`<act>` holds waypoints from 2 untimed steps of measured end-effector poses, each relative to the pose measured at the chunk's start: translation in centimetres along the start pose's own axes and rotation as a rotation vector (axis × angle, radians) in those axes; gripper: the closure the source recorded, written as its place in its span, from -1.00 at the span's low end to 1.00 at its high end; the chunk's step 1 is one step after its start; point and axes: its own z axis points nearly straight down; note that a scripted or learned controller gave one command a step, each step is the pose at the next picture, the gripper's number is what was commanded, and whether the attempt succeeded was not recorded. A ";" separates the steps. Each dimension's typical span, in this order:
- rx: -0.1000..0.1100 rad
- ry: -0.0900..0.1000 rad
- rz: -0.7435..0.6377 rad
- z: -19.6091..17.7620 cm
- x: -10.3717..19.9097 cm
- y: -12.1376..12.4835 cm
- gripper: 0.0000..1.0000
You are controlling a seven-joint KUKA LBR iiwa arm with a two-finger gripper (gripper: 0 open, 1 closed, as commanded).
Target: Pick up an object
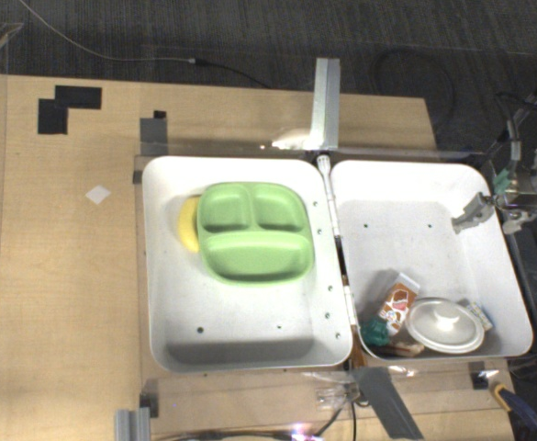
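Gripper (477, 211) at right bin's upper right rim, nothing seen between tips; spread I cannot tell. Wrist enters from right edge. I read nearest target as white round metal lid (445, 325), lower right corner of shallow white right bin (406, 191): down and slightly left of tips, near. Brown snack packet (397, 307) and teal item (375, 330) just beside lid. Green sectioned plastic plate (252, 230) over yellow piece (187, 224) in left bin (231, 338), well apart.
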 end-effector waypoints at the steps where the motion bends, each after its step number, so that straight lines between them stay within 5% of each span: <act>1: 0.002 0.001 0.002 7.5 4.1 -5.8 -1.00; 2: 0.001 0.001 -0.089 10.0 3.8 -5.8 -1.00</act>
